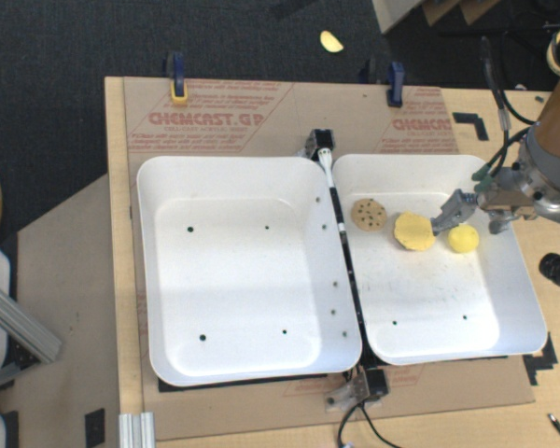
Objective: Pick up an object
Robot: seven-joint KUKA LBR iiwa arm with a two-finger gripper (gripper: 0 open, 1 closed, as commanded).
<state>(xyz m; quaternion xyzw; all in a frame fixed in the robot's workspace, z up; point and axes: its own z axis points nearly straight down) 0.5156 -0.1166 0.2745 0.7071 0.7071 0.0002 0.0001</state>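
Two white bins side by side; claw low over the right one.
Left bin (pixel 233 278) lies well left of the claw. In the right bin (pixel 439 325), a speckled cookie (pixel 368 215) sits farthest left, a yellow disc (pixel 414 231) just left of the claw (pixel 448 218), a smaller yellow piece (pixel 463 240) just right and below it. Fingers' spread: cannot tell; nothing visibly pinched.
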